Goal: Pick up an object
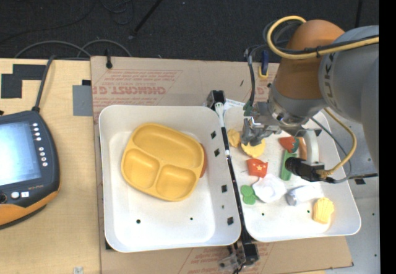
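the grey arm with its orange band reaches in from three o'clock and sets its pincer (252, 137) low over the right shallow white bin (346, 220), at that bin's ten o'clock corner. whether the pincer is spread or pressed together cannot be told. just under it lies a yellow wedge-shaped toy (254, 149), beside a small yellow round piece (233, 138). toward five o'clock sit a red block (258, 167), a green piece (247, 195) and a yellow corn-like toy (322, 210). the left white bin (117, 217) carries a yellow three-compartment plastic plate (162, 161).
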{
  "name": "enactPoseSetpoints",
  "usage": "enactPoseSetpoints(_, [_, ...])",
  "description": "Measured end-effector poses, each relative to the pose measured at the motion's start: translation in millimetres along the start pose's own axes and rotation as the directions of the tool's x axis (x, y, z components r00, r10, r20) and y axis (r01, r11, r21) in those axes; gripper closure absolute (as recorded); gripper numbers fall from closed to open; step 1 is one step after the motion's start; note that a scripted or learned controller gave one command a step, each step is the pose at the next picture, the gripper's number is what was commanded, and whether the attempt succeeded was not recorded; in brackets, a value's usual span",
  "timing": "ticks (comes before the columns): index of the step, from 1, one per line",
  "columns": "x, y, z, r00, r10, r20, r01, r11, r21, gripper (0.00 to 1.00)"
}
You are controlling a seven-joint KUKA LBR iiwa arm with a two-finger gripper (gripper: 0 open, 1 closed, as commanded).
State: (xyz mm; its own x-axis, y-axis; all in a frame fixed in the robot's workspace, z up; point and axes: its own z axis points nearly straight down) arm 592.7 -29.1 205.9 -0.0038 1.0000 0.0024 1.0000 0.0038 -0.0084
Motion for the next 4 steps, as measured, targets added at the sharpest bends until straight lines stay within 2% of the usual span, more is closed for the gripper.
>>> enactPoseSetpoints(1, [-26,-45,5,1.000,0.006,0.002,-0.006,1.000,0.000,1.00])
enactPoseSetpoints(2, [62,-42,-40,1.000,-0.005,-0.001,0.005,1.000,-0.009,1.00])
enactPoseSetpoints(3, [67,-78,-139,1.000,0.002,0.000,-0.002,1.000,-0.015,1.00])
enactPoseSetpoints(4, [71,-118,-160,1.000,0.003,0.002,-0.003,1.000,-0.006,1.00])
